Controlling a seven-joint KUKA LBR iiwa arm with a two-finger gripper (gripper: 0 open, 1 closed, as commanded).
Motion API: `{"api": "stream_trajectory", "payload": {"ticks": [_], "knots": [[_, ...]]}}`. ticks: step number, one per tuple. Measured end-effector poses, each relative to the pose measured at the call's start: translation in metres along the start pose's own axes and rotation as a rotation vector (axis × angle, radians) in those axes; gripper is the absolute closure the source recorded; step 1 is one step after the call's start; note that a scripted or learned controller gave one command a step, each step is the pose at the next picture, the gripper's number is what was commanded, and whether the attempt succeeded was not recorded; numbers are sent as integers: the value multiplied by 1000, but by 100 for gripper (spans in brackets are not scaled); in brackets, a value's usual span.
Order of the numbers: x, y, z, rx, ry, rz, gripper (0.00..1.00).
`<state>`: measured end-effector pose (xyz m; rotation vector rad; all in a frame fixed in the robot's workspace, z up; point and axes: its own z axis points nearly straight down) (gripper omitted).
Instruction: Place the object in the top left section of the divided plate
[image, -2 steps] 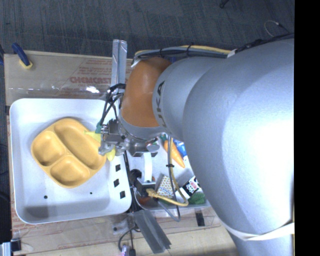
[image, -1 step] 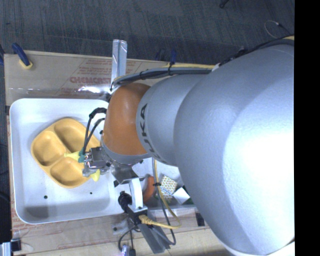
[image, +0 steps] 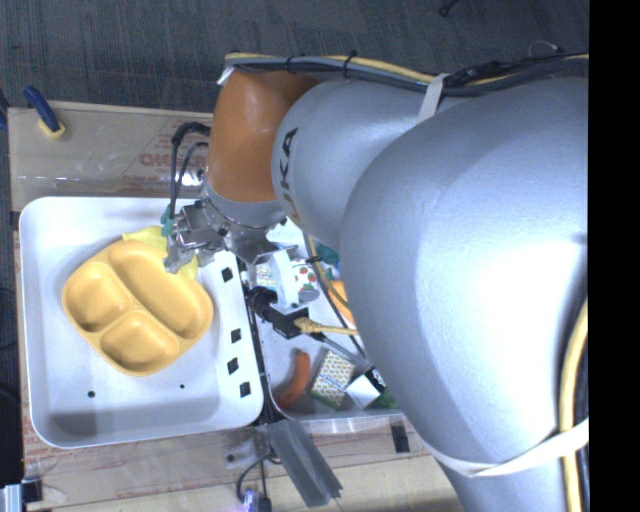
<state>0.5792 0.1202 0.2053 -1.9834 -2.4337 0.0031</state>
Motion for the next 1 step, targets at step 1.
{"api": "stream_trajectory", "payload": {"ticks": [1], "knots": [[38, -36, 13, 4, 0, -217, 100]]}}
